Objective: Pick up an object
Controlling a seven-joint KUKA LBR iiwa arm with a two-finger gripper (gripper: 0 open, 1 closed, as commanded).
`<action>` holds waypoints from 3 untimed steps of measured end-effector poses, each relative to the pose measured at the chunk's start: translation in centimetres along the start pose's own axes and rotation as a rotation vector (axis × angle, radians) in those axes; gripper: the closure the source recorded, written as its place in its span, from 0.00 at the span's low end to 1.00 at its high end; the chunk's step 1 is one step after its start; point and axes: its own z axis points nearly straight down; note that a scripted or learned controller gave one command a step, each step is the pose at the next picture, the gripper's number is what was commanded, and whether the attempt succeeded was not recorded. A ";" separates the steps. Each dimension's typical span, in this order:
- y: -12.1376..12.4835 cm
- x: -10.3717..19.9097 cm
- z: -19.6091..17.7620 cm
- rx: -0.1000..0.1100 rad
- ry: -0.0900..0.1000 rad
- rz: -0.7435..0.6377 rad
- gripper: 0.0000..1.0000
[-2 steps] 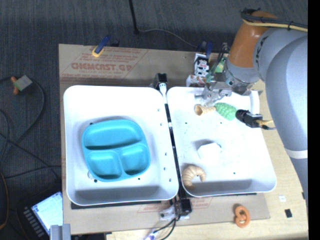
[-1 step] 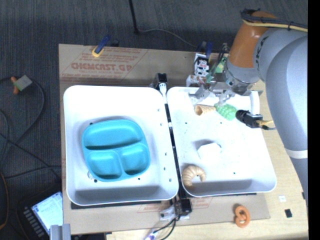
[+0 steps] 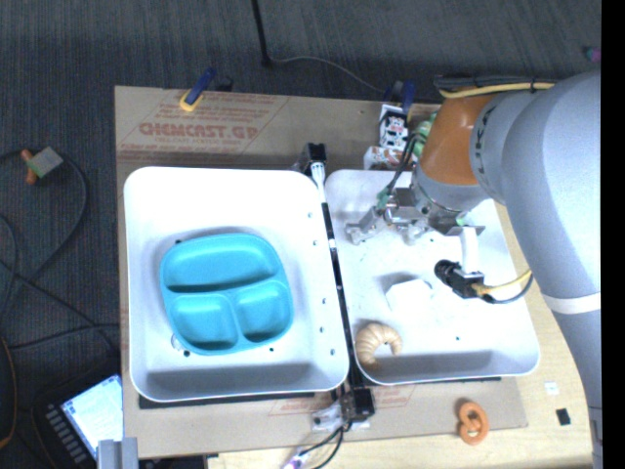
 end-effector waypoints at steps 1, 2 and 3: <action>0.1 -0.1 -1.0 -0.001 -0.002 0.000 1.00; -5.3 5.1 -9.7 0.006 0.003 -0.002 1.00; -10.0 11.2 -9.7 0.009 0.003 -0.002 1.00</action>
